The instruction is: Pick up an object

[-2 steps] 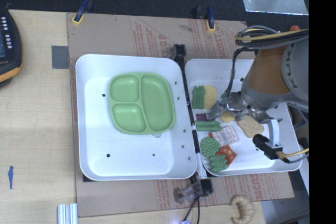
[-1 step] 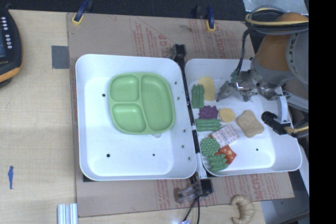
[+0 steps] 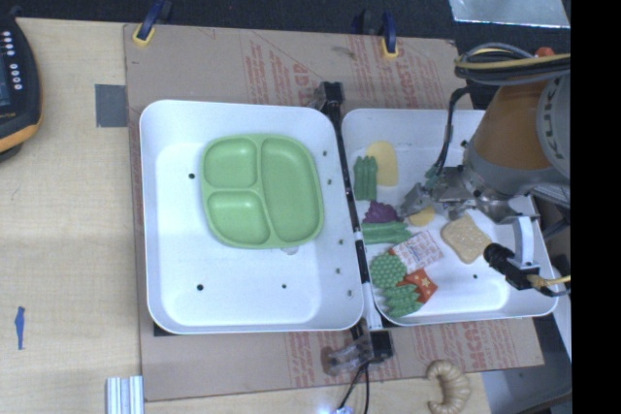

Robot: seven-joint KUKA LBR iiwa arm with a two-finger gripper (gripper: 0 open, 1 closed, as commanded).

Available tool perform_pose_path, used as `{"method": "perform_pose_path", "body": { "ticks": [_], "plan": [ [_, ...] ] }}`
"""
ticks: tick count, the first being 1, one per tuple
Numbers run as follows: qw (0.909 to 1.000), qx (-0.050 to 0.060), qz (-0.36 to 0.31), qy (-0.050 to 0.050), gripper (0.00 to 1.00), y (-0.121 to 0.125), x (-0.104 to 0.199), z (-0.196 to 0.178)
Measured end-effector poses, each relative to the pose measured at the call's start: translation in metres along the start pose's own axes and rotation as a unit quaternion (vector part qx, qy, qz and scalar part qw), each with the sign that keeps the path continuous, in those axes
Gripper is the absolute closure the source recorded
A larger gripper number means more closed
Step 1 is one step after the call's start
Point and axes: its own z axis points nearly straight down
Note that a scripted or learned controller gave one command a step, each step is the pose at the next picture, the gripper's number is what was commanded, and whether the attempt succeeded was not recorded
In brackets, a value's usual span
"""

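Right bin (image 3: 505,305), contents and hazards: the pincer (image 3: 423,198) sits low over the bin's middle, its tips lost among dark linkage, so whether they are spread or pressed together cannot be told, and nothing can be seen pinched between them. Candidate objects crowd to its left and front: a yellow piece (image 3: 385,162) and green stalks (image 3: 365,177) up and to the left, a purple item (image 3: 379,211) and a green bar (image 3: 385,233) directly left, a small yellow piece (image 3: 421,218) just beneath the tips, a red-and-white packet (image 3: 418,250) and a green-and-orange cluster (image 3: 398,284) below, a tan cracker (image 3: 466,238) below and to the right. Risk, as judged: items lie touching or nearly so, so a closing pinch may catch two, or nudge a neighbour and slip off a flat one like the cracker. The dividing wall (image 3: 346,208) stands near the left-hand items, leaving little finger room there. Open floor lies above the pincer and in the left bin (image 3: 175,296) around the green divided plate (image 3: 263,190). Loose cable (image 3: 448,136) hangs close by the wrist.
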Motion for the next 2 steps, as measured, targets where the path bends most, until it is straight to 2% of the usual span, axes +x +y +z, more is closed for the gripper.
{"method": "perform_pose_path", "body": {
  "ticks": [1, 2],
  "plan": [
    [1.0000, -0.001, -0.001, -0.001, 1.00, 0.002, -0.002, -0.011],
    [1.0000, -0.008, -0.005, 0.001, 1.00, 0.045, 0.083, -0.107]
  ]
}}
